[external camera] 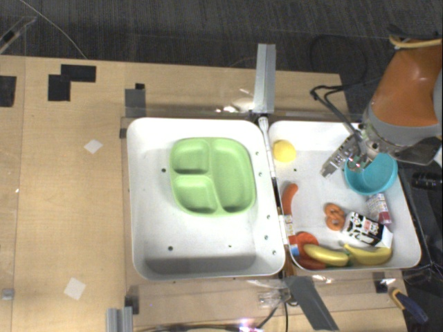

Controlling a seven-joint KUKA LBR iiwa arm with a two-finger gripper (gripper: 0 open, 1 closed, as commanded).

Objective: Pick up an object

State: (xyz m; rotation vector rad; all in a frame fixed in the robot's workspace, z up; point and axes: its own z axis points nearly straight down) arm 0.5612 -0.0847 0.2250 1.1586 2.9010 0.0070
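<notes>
Starting at the left, the wooden surface (pixel 62 206) carries two white bins set edge to edge. The left bin (pixel 149 247) holds a green divided tray (pixel 211 175), lying flat and well apart from the arm.

Across the shared rim, the right bin (pixel 311 140) holds all the loose pieces. A yellow ball (pixel 284 150) sits near its back left corner. Below it a red sausage-shaped toy (pixel 287 197) lies with its long axis running front to back, close to the dividing wall. At the front edge two yellow bananas (pixel 349 255) lie end to end, their length running left to right, with a red piece (pixel 303 240) touching the left one. An orange pretzel-like thing (pixel 335 215) and a black-and-white box (pixel 365 229) rest between the bananas and the arm.

Farthest right, the claw (pixel 354 159) hangs over the back right part of this bin, its metal parts pointing toward the left. A teal cup (pixel 372 173) sits right against it, just below and to the right. From where I stand I would say the cup is the nearest candidate, yet I cannot tell whether the claw is spread or closed, nor whether it grips the cup or merely overlaps it in sight. Everything else lies lower-left of the claw.
</notes>
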